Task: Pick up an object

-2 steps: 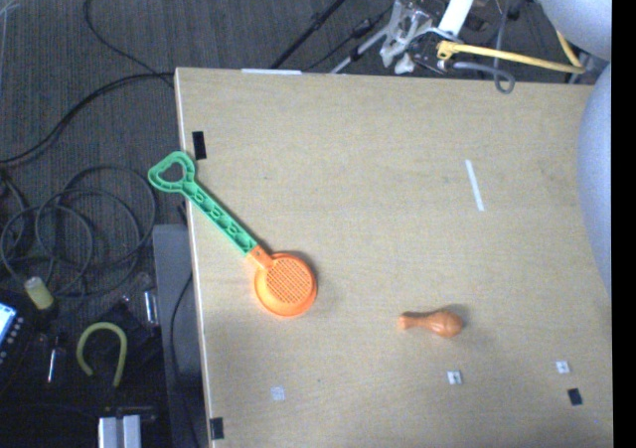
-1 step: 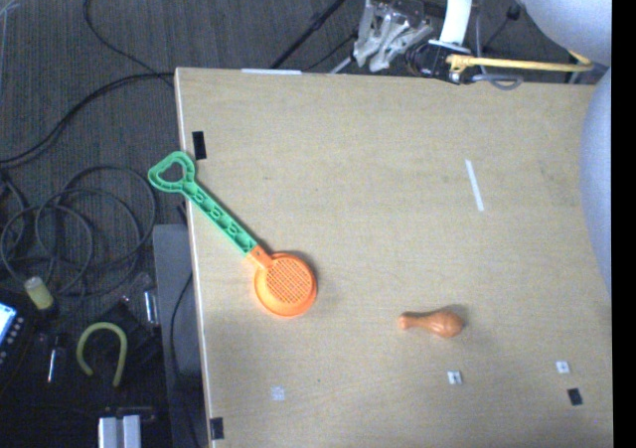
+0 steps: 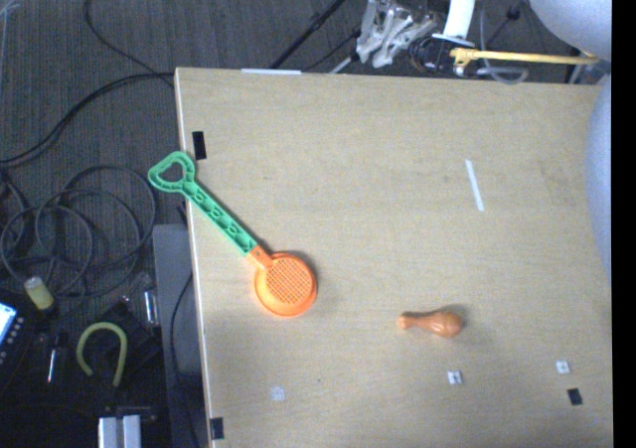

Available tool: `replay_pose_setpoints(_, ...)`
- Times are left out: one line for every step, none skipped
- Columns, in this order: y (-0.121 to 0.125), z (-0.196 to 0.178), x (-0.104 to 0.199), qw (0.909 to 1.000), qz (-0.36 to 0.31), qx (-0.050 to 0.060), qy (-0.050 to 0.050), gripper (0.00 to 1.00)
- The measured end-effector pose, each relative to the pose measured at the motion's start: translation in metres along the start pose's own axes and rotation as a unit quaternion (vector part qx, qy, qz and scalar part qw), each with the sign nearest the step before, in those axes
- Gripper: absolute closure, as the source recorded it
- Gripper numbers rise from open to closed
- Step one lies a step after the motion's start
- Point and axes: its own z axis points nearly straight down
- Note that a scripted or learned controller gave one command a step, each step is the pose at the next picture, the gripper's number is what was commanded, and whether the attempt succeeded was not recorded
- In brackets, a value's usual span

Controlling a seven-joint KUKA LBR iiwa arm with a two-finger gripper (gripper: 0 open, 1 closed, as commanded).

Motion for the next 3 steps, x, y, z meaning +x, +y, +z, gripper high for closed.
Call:
replay_pose_setpoints(0.002, 0.008, -0.009, 0.9965, -0.083, -0.001, 0.002, 1.0)
replay_pose_setpoints(0.002, 0.0, -0.008, 0.9965, -0.083, 0.0, 0.001, 1.0)
replay_pose_setpoints(0.003, -0.009, -0.008, 0.9966, -0.083, 0.0, 0.0, 1.0)
